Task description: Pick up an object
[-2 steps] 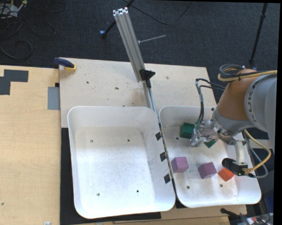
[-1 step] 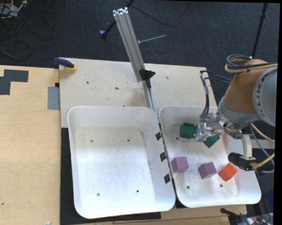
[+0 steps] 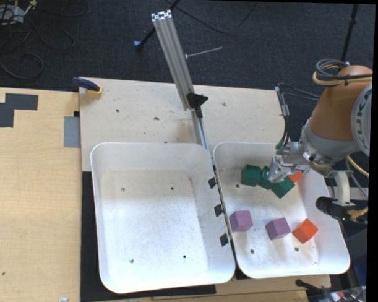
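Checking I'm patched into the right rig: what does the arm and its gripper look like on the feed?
The arm has a rounded orange section over a grey wrist, with dark lettering on a pale casing at the frame's right edge. Looped yellow and dark cables sit on top of it. The gripper is a small silvery metal piece, partly blurred.

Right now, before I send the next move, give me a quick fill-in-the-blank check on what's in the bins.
1. All the blocks lie in the ____ bin of the camera view.
2. The two purple cubes lie side by side, and the cube to their right is ____.
3. The claw is down at the ____ block.
4. The number of purple cubes is ____.

Missing words: right; orange; green; two
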`<state>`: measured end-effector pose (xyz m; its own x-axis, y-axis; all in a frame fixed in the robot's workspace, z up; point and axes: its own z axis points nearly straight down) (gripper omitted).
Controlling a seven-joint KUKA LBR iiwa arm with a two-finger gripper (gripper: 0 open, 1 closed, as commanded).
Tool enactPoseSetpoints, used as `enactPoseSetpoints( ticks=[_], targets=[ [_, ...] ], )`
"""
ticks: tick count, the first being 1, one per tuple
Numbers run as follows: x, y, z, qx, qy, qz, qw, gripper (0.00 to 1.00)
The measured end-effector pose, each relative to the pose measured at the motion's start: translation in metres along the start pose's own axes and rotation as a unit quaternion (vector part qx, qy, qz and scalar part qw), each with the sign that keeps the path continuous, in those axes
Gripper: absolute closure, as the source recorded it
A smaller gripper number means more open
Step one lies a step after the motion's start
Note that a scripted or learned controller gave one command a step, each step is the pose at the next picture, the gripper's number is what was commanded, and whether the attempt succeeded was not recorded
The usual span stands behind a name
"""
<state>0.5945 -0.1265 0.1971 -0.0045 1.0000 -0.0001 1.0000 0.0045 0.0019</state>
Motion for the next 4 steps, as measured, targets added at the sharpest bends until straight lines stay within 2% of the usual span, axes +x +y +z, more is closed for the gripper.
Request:
enactPoseSetpoints(
  ticks=[1,3,4],
  targets=[
    [-0.003,-0.007,-0.046,0.000,0.000,0.002,1.0000,1.00],
    [0.092,0.001,-0.034,0.002,0.001,0.000,1.0000,1.00],
    [0.150,0.014,-0.026,0.002,0.001,0.000,1.0000,1.00]
  ],
)
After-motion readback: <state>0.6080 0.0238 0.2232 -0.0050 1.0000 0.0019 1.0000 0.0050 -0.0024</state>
